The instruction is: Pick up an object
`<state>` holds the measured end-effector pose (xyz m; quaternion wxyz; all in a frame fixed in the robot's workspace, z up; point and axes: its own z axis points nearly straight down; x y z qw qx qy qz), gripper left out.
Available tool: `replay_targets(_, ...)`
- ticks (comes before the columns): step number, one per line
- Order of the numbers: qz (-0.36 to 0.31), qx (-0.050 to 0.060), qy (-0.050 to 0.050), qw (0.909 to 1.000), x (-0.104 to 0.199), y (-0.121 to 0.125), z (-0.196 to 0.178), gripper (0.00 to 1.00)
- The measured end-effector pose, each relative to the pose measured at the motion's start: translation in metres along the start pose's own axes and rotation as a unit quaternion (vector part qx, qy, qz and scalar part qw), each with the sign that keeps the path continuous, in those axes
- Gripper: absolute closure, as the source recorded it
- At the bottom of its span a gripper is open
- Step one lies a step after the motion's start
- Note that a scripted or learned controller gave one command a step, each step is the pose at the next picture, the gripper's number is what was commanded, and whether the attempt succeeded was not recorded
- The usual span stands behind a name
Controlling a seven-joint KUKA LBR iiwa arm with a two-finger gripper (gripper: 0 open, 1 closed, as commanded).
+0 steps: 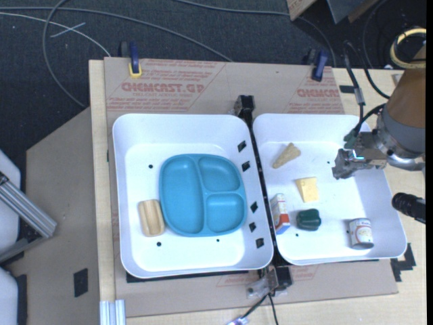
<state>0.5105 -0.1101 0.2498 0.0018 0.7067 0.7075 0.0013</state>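
The arm (409, 107) reaches in from the right, and its gripper (346, 161) hangs over the right part of the right bin (331, 252) with nothing between its fingers; whether they are spread or pressed together I cannot tell at this size. By my reading the step in hand is the approach — no object has been taken yet, and the nearest candidates lie left of and nearer than the gripper.

The left bin (128, 181) holds a blue divided plate (203, 195) at its middle, with a tan bread-like piece (151, 217) just beside the plate's left edge.

The right bin holds five small things, well spread: a pale wedge (285, 155) at the far left, a yellow block (308, 189) near the centre, a dark green lump (309, 219) nearer still, a red-and-white tube (279, 212) against the left wall, and a small can (361, 233) at the near right.

The next move likely calls for picking one target — the yellow block is closest — then shifting left, descending squarely over it, and closing on its sides without nudging it away.
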Motion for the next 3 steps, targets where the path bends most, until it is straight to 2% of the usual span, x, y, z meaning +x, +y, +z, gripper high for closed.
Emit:
replay_targets(1,-0.001,0.001,0.001,1.0,0.05,0.011,-0.005,1.0)
replay_targets(3,-0.001,0.004,0.001,1.0,0.16,0.013,0.023,1.0)
